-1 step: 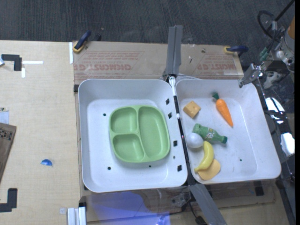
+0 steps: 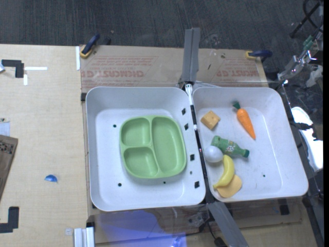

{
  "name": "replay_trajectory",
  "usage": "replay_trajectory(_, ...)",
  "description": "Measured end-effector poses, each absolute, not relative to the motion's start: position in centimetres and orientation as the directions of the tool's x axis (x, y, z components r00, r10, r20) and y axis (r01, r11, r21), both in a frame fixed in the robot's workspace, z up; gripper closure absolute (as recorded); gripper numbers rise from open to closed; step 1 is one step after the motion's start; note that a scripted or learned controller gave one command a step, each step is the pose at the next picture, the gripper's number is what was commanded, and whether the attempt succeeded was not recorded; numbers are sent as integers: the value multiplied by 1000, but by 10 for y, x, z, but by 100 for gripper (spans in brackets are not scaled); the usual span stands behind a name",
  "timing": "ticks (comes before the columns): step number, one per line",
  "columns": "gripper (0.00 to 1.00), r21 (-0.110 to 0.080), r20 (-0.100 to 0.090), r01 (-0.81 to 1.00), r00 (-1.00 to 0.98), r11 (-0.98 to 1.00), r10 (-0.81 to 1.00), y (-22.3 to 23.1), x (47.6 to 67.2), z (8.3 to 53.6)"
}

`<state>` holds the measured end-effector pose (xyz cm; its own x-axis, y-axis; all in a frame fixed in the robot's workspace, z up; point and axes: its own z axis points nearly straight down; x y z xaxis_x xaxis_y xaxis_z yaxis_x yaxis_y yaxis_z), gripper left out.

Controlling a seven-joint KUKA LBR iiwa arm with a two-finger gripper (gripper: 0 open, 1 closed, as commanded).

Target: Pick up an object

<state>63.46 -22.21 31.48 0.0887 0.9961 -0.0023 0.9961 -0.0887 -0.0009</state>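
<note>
Left bin point(image 2: 97, 138): holds one green plate point(image 2: 153, 147) with three compartments, lying flat near the middle.
Right bin point(image 2: 280, 153): touches the left bin along their shared rim; holds six small things.
Carrot point(image 2: 245, 121): near the bin's far edge, green top pointing away, tip toward the right wall.
Tan block point(image 2: 209, 120): near the far-left corner, apart from the carrot.
Green bottle point(image 2: 231, 147): on its side at mid-bin, cap toward the right.
White ball point(image 2: 213, 154): by the left wall, touching the bottle's base.
Banana point(image 2: 226, 172): just below the ball, running toward the near edge.
Yellow slice point(image 2: 232, 188): under the banana's lower end, near the near-left corner.
Cardboard point(image 2: 128, 66): flat on the bench behind both bins, a blue clamp point(image 2: 91, 43) at its far-left corner.
Gripper: state cannot be told.
</note>
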Motion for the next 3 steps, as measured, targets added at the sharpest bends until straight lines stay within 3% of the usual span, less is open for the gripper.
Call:
replay_trajectory(1, 0, -1, -1, 999, -46, 46, 999, -218, 659, 154)
replay_trajectory(2, 0, -1, -1, 998, 55, -55, 998, -177, 616, 92)
replay_trajectory(3, 100, 0, -2, 998, 58, -58, 998, -178, 617, 101)
